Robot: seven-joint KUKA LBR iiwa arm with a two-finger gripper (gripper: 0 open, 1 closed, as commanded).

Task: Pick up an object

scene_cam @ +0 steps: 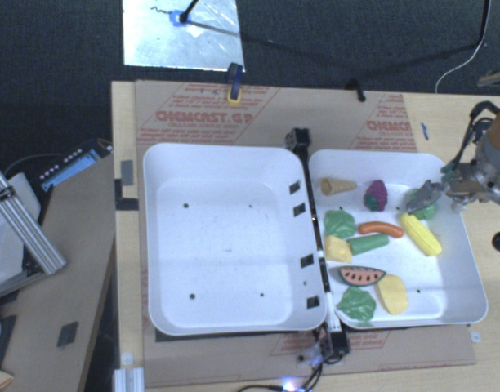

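From above, the right bin (458,243) holds all the toys, and the corn (421,233) serves as the landmark. The gripper (427,195) hangs low just above and behind the corn, at the bin's far right side. Whether its fingers are apart or together I cannot tell; they are small and grey against the white floor. A bit of green (425,211) peeks out directly beneath the gripper, touching or nearly touching the corn's upper end. That green piece looks like the likely target, though nothing is visibly held.

Left of the corn lies the sausage (381,229), with a green pod (367,244) and a yellow wedge (337,250) further left. Up and left of the corn sit the grapes (376,193) and the cone (337,186). Down and left are the melon slice (362,275), a lemon (392,294) and a leafy green (356,304). The left bin (225,235) is well apart from the corn.

The risks, as I judge them: the green piece is so close to the corn that closing fingers may strike the corn and knock both aside, or pinch two things at once. The bin wall is near, so a descent slightly off could scrape it. A small rounded toy may also squirt out sideways.
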